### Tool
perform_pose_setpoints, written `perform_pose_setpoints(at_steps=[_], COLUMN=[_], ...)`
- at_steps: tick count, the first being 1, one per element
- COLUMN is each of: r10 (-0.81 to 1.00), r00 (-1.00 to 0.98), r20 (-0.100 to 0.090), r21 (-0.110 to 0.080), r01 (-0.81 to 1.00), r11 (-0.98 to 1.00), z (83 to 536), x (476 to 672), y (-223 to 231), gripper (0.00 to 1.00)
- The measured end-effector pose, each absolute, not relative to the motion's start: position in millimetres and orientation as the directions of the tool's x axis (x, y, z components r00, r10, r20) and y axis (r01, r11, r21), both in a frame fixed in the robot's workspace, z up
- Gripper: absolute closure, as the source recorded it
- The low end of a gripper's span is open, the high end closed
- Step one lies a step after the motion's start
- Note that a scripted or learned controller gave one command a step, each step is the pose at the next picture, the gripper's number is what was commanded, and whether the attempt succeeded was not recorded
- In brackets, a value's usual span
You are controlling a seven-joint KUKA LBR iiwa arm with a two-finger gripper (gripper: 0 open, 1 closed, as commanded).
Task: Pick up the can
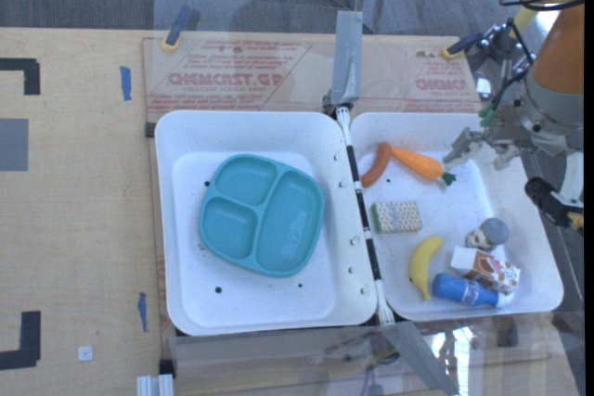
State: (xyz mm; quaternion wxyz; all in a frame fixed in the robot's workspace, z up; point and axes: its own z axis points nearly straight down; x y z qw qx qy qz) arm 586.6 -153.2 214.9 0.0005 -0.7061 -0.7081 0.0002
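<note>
The can (pixel 488 235) is small, with a grey lid and a brown and white label. It sits in the right bin (pixel 464 199), near the bin's right side, just above a red and white carton (pixel 489 268). My gripper (pixel 483 150) hovers over the bin's upper right corner, up and slightly left of the can and well apart from it. Its fingers (pixel 461 147) are spread open with nothing between them.
The right bin also holds an orange carrot (pixel 417 163), a brown sausage (pixel 376 164), a green speckled block (pixel 397 216), a banana (pixel 424 264) and a blue bottle (pixel 464 290). A teal divided plate (pixel 263 214) lies in the left bin (pixel 181 153).
</note>
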Motion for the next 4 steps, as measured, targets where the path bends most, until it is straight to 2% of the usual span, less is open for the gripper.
perform_pose_setpoints(at_steps=[1, 2, 3, 4], r10=[0.989, 0.966, 0.903, 0.871], r00=[0.145, 0.258, 0.430, 0.491], r20=[0.000, 0.007, 0.013, 0.013], r21=[-0.002, 0.000, -0.004, 0.003], r01=[0.989, 0.966, 0.903, 0.871], r11=[-0.145, -0.258, -0.430, -0.491], z=[192, 99, 89, 89], x=[515.1, 508.2, 558.7, 537.0], y=[-225, -210, -205, -204], gripper=[0.00, 0.00, 0.00, 0.00])
